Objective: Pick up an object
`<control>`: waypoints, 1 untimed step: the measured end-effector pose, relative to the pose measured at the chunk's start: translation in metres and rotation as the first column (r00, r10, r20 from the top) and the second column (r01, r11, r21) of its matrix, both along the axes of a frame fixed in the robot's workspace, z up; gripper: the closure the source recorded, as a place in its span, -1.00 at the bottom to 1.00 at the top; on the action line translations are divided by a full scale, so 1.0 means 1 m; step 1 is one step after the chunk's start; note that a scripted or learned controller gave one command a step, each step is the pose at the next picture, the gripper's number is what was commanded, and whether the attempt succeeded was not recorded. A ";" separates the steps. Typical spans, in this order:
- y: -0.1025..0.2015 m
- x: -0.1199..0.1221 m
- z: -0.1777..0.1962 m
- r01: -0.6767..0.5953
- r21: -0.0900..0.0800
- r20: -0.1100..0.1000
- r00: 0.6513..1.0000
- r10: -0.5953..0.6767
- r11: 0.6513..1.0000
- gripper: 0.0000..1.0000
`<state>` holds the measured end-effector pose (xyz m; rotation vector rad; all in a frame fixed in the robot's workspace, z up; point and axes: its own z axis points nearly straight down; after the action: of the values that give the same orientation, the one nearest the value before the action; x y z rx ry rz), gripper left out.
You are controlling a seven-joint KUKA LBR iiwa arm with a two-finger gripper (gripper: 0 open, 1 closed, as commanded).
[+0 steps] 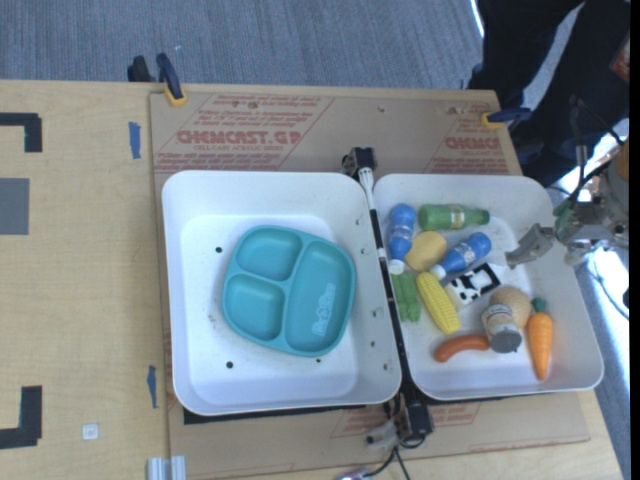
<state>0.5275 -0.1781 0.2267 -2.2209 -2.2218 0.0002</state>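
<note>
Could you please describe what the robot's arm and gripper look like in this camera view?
At the view's right edge, over the right white bin, the gripper is a small grey metal assembly with slim pale grey fingers. Behind it the wrist looks dull grey-green, with thin dark cables looping above. The image is too blurred to make out any markings.

teal tray (288,290), orange carrot (540,340), yellow corn (437,302), white bins (190,268).

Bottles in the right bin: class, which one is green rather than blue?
The green bottle, lying on its side along the far wall of the right bin. The two blue bottles lie nearer the middle, beside the toy food.
</note>
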 end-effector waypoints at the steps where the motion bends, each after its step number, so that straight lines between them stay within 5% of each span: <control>1: 0.028 0.011 -0.112 -0.074 -0.001 0.012 0.997 0.074 0.997 -1.00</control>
<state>0.5387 -0.1502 0.1144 -2.1438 -2.3089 -0.0130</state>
